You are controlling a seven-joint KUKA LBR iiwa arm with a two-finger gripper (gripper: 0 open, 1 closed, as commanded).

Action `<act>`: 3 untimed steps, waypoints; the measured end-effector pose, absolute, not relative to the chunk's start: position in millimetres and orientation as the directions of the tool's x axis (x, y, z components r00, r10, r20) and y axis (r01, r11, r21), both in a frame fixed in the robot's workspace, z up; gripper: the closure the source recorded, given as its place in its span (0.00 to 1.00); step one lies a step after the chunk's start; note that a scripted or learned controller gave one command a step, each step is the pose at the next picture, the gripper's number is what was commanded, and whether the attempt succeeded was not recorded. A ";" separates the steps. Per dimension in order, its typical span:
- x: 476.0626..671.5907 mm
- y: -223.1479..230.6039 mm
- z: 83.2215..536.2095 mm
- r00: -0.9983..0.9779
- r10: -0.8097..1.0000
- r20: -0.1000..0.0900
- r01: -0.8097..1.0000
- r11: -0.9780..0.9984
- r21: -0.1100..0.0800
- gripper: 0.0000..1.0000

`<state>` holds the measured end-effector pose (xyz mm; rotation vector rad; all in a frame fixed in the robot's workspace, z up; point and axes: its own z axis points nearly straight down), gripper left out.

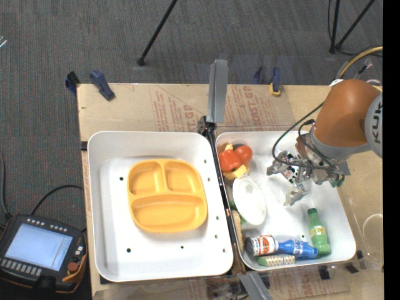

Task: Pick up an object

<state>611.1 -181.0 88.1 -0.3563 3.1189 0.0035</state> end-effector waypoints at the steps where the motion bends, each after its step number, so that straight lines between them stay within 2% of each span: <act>1: 625.1 -210.5 88.7 -0.883 -0.469 -0.004 -0.469 0.883 0.000 0.00; 2: 602.9 -168.8 87.8 -0.894 -0.447 -0.004 -0.447 0.894 0.003 0.00; 3: 645.8 -209.4 88.1 -0.546 -0.838 -0.006 -0.838 0.546 0.000 0.00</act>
